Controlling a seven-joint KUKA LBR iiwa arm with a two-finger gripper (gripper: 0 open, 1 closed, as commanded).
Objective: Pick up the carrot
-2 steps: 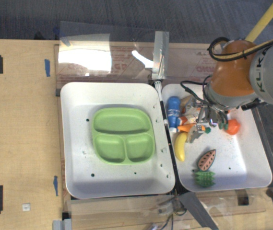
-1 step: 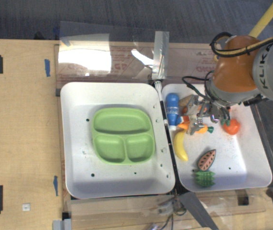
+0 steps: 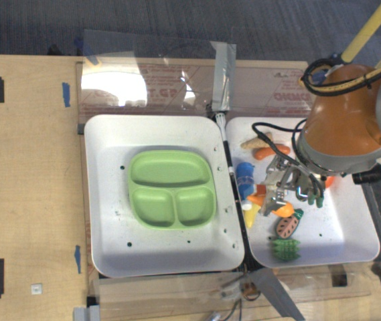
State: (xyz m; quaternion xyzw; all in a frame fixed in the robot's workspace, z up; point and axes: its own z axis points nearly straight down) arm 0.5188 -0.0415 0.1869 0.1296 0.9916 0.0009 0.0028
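Carrot (image 3: 268, 153) partly hidden behind claw (image 3: 276, 196) (right bin); finger state unclear, perhaps apart.

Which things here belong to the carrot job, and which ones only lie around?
For the job: carrot, hand, right bin.

Just lying about: green plate in the left bin, blue bottle, green brush-like toy, spotted toy.
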